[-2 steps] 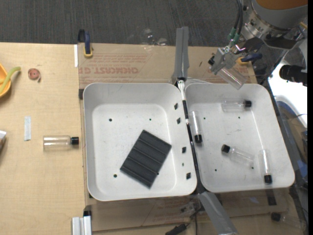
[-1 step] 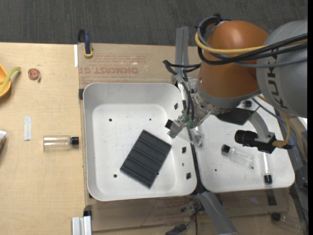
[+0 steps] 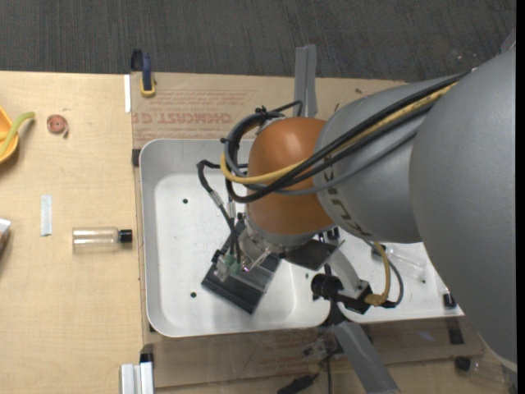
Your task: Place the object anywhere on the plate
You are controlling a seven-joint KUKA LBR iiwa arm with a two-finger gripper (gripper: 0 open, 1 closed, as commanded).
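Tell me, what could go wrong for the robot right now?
1. The claw sits low in the white bin, and the big arm hides what is under it, so a grab might miss unseen.
2. Loose cables loop around the orange band; they could snag as the arm turns.
3. The claw is near the bin's front wall and might bump it.

You see the shallow white plastic bin (image 3: 164, 245) mid-bench | the grey arm with its orange band (image 3: 283, 179) reaches over it from the right | the dark boxy gripper (image 3: 238, 284) sits low over the bin's front floor | left of the bin, on the wooden bench (image 3: 74, 302), lies a small clear bottle with a black cap (image 3: 101, 236).
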